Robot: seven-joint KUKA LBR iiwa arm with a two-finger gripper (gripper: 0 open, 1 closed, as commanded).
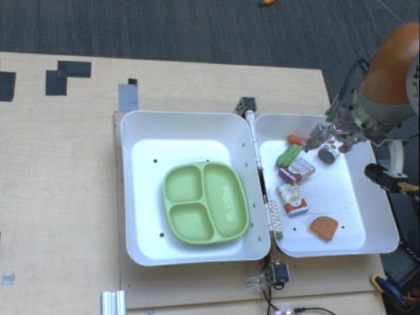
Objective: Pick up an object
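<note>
You've got two white bins on the desk (59, 176): left bin (141, 133), right bin (367, 231). The gripper (330, 143) sits low over the right bin's far end; can't tell whether it's apart or together, nothing visibly clamped. One small dark round object (327, 155) is right under it. Just left of the gripper: one green item (288, 155) and one orange bit (296, 138). Nearer the camera from the gripper: two small cartons (296, 170) (292, 199) and one brown biscuit-like piece (324, 228). Left bin, well apart from the gripper: one green three-compartment plate (205, 203).
</note>
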